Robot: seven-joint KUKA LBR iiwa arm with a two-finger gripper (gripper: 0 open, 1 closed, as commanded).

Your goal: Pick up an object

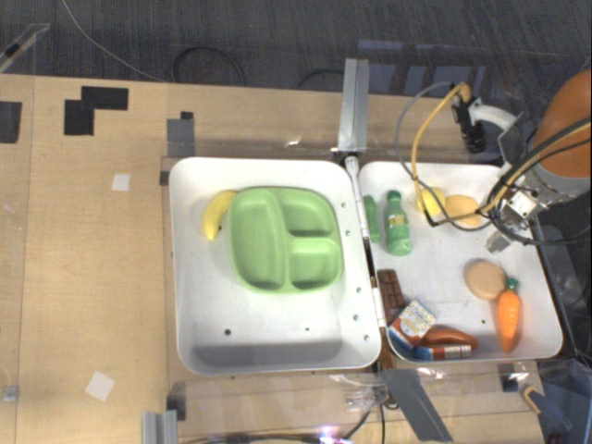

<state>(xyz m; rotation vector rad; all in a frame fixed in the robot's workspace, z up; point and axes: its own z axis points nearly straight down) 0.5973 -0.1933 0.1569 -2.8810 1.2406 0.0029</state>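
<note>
Green bottle point(398, 222) label unreadable; carton point(415, 319) print illegible.

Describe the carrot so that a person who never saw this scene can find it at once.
Look in the right bin, at its near right corner. The carrot lies there, just below a round tan piece. It alone is bright orange and tapered, with a green top.

You see left bin point(194, 276): smooth matt white plastic | green divided tray point(282, 239): soft-sheen plastic | bench point(83, 276): pale matt wood | far divider post point(351, 104): dull metal | bottle point(397, 222): glossy green plastic
</note>
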